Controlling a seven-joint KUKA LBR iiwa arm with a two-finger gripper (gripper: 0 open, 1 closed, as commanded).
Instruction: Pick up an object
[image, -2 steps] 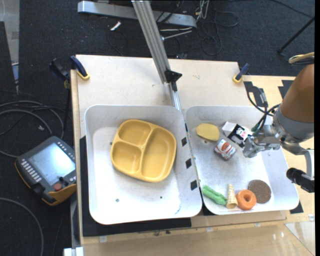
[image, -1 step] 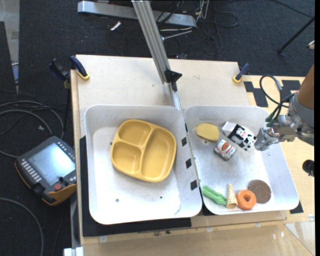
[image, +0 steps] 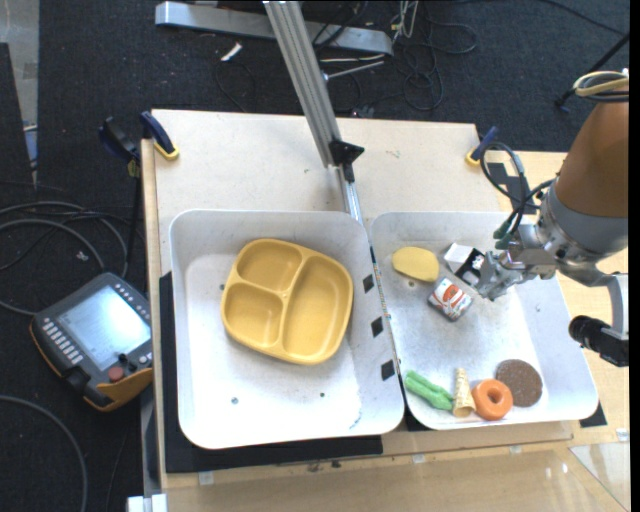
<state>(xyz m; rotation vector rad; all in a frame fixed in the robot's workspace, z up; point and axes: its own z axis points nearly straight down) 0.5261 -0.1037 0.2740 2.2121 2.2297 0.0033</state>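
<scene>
A: Where is the arm (image: 590, 190) in this moment?

B: It comes in from the right, over the right bin (image: 560, 330). Its pincer (image: 492, 280) is low, in the upper part of that bin, just beside a small can (image: 451, 298) with red and white label.

A: Does the pincer hold the can?

B: I cannot tell. The tips are very near to the can's right side, maybe touching it, but they are small and dark, so how far open they are is not clear. The can lies tilted on the bin floor.

A: What else is in the right bin?

B: A yellow oval piece (image: 416, 263) lies to the left of the can, near it but apart. A small black and white box (image: 462, 260) is between the yellow piece and the pincer, just above the can. Along the lower edge there is a green piece (image: 428, 390), then a pale wedge (image: 461, 392), an orange ring (image: 492, 398) and a brown round disc (image: 519, 382). The wedge and the ring are touching, and the disc is just beside the ring.

A: And the left bin (image: 200, 330)?

B: It carries a yellow plate (image: 288, 300) with three compartments, in the middle of the bin.

A: Both bins are on the bench (image: 250, 160)?

B: Yes, side by side, with the edges touching.
</scene>
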